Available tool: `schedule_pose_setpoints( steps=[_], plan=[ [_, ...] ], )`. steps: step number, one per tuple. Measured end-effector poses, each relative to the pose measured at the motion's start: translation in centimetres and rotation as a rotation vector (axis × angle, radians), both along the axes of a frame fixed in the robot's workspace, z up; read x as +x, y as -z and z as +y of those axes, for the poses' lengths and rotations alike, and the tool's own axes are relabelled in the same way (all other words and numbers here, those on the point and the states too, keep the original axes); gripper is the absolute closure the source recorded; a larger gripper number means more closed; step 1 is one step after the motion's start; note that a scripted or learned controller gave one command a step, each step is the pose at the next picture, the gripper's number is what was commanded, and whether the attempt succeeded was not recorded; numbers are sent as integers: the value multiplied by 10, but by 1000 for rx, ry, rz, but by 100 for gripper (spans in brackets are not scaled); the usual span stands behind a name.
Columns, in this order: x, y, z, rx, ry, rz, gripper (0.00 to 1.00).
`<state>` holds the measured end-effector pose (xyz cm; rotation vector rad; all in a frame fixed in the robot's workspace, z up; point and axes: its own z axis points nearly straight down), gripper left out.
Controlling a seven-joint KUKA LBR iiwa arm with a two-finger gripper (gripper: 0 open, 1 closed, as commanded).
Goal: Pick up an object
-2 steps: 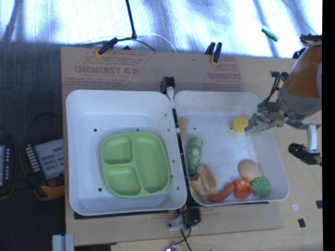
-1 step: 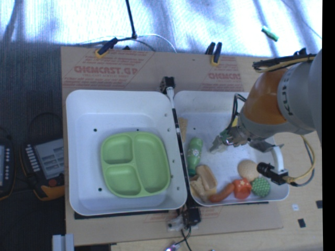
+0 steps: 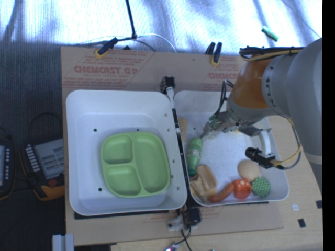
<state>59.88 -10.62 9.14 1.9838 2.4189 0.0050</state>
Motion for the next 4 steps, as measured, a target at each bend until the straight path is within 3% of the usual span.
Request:
schedule_pose_setpoints(
  steps=[1, 2, 3, 4],
  plan=[
    [37, 1, 5, 7, 293, 4, 100],
    [38, 2, 6, 7, 293, -1, 0],
    [43, 1, -91, 19, 489, 4, 0],
    [-93, 1, -70, 8, 771, -10, 0]
  ],
)
